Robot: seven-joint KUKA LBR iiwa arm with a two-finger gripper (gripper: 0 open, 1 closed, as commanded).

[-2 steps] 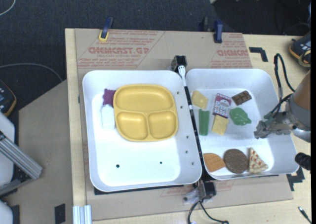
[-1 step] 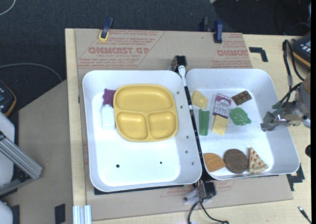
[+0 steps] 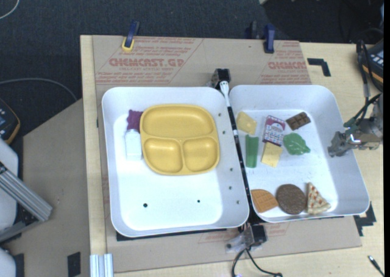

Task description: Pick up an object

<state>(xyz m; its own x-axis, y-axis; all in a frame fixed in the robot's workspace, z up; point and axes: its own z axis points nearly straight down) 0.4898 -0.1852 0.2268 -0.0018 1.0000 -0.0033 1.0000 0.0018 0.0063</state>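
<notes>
Gripper [image 3: 339, 146]: at right bin's [image 3: 341, 111] right rim, finger state cannot be told; green leaf [image 3: 296, 144] nearby.

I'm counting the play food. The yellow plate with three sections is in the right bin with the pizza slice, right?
Not quite. The camera view shows the yellow plate in the left bin. The pizza slice is in the right bin.
</notes>
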